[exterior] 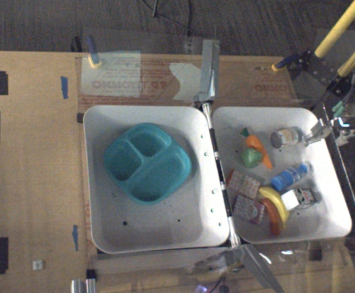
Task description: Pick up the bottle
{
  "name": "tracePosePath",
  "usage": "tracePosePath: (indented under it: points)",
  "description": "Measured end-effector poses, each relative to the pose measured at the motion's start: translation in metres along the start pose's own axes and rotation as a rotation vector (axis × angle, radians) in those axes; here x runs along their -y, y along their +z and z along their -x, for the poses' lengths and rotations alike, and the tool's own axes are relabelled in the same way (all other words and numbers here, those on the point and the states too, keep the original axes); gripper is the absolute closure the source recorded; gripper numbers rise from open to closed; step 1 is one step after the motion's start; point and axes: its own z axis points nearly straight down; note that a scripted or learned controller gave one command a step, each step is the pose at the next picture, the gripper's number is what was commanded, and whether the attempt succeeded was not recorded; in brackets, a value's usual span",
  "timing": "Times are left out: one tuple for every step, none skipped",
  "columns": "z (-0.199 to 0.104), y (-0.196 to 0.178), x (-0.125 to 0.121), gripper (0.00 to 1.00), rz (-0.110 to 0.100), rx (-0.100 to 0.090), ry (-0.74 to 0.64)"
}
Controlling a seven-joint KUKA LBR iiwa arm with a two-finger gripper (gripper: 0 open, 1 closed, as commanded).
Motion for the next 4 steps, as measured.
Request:
tracePosePath:
  points:
    - [-0.038,0.116,0.054,0.0,0.001,0.0,-0.192]
    - [-0.004,0.146,0.013,0.0,0.007,-0.012,0.016]
    - [0.0,0.136,0.014,1.0,0.012,0.0,0.019]
    - [-0.034,0.089,0.046,1.0,-0.002,0.0,0.437]
